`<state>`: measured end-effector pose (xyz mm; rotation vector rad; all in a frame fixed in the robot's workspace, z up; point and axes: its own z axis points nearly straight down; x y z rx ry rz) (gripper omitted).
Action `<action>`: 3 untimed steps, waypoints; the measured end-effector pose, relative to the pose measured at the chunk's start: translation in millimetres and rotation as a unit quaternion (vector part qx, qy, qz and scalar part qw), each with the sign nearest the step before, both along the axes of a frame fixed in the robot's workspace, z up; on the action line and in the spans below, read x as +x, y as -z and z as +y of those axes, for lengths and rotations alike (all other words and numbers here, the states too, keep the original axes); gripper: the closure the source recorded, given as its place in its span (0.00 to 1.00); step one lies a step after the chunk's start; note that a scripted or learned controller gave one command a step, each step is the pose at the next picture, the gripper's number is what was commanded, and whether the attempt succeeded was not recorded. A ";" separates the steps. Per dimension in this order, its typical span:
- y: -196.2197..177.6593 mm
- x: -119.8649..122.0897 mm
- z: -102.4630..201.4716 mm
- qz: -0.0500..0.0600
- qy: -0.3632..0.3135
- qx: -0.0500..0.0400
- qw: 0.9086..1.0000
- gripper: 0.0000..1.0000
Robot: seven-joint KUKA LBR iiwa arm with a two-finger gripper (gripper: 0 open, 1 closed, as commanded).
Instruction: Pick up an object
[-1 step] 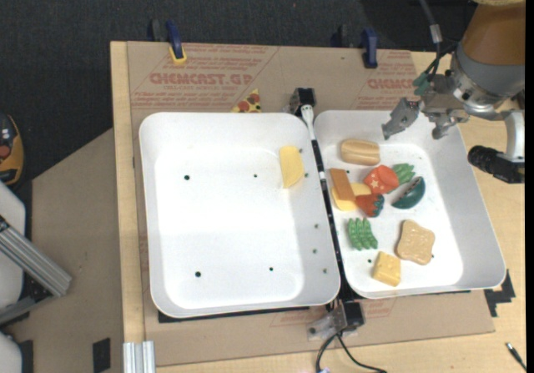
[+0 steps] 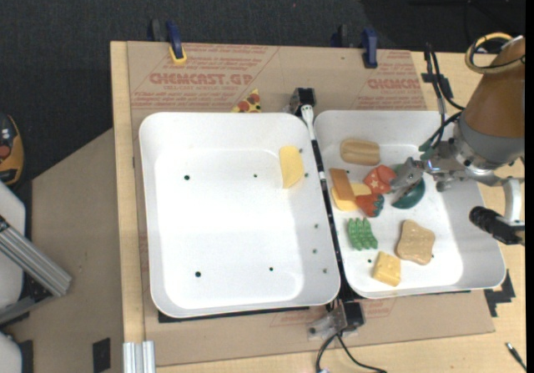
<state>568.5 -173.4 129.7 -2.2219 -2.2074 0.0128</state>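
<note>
I use the right bin [image 2: 480,267] as my landmark. At its near edge sits a yellow cheese wedge [image 2: 385,268], with a tan toast piece [image 2: 415,242] just behind it. A green toy [image 2: 360,233] lies a little farther in. Farther still, in the middle of the bin, my gripper [image 2: 406,182] hangs over a teal piece [image 2: 409,194] beside a red one [image 2: 380,179]. I cannot tell its grip. I should come straight down, centred on one toy.

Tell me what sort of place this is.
Likely a robotics lab test bench: a robot arm reaches over two white bins, toy food such as a bread slice lies in one, and clamps pin a cardboard sheet.
</note>
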 end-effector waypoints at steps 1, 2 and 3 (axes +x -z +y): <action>47.7 -16.1 48.6 -0.003 -0.004 0.001 1.000 0.00; -62.7 46.5 100.8 -0.014 -0.007 -0.001 1.000 0.00; 48.7 8.7 54.1 -0.005 0.000 0.000 1.000 0.00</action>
